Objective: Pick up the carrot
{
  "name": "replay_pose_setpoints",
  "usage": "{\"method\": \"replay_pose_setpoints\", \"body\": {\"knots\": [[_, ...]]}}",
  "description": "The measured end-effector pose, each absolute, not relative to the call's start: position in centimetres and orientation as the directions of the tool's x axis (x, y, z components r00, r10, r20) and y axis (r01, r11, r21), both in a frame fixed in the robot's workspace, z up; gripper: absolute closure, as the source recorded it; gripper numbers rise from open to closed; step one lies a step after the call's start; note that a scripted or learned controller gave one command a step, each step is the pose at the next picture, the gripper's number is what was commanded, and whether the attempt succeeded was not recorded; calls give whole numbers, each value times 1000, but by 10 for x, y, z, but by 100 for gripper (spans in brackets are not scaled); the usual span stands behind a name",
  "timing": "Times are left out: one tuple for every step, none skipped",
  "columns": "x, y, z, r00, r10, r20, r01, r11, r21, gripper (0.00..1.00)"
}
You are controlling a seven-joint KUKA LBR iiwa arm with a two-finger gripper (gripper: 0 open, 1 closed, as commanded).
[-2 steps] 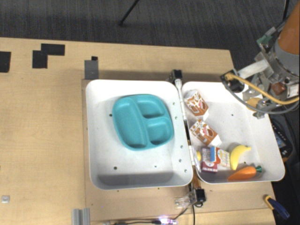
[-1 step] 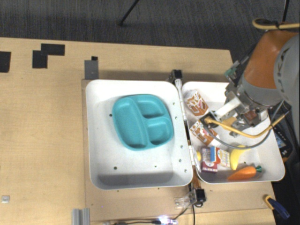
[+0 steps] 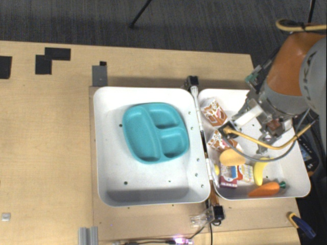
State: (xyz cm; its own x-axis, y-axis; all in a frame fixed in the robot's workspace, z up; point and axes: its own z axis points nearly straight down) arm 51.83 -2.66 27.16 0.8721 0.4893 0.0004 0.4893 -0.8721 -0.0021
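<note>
The carrot lies below the end effector, apart.

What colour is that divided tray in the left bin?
Teal, a blue-green; the divided tray shows plainly in the camera view.

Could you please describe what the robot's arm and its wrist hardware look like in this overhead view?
The grey KUKA arm has a rounded casing with a broad orange band above the wrist. Below it sits a cluster of silver and white metal hardware with a small teal fitting at its side. A thin yellow cable and black cables loop beneath it.
</note>
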Motion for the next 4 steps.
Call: {"method": "replay_pose_setpoints", "body": {"knots": [[506,-120,87,944,330,7,330,-944,1,0],[496,-41,186,863,505,6,505,-863,-3,0],[488,-3,184,773,634,1,634,-773,-4,0],[530,-7,225,740,673,2,673,-740,1,0]]}}
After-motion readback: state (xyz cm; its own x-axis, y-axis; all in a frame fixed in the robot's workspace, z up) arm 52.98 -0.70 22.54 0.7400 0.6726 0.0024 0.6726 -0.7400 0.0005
